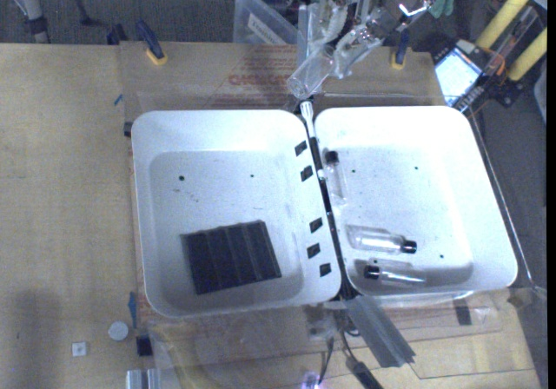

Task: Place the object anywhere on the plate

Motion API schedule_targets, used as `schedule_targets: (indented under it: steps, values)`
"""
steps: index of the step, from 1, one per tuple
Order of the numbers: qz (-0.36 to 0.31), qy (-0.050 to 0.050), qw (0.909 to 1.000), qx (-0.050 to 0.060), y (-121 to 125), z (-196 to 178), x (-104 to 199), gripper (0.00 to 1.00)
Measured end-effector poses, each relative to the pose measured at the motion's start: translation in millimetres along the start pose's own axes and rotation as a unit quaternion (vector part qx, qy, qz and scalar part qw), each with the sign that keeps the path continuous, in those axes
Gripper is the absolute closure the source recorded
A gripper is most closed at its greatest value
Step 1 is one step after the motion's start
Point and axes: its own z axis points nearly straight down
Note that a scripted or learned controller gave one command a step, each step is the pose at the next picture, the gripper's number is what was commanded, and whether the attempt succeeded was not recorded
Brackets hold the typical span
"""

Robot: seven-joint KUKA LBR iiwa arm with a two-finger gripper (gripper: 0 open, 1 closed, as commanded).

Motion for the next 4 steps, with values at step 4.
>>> schedule_targets:
  steps: [4]
  values:
    - [-0.407,0.001,0.9135,0.001,-222.0,5.9,109.0,1.0]
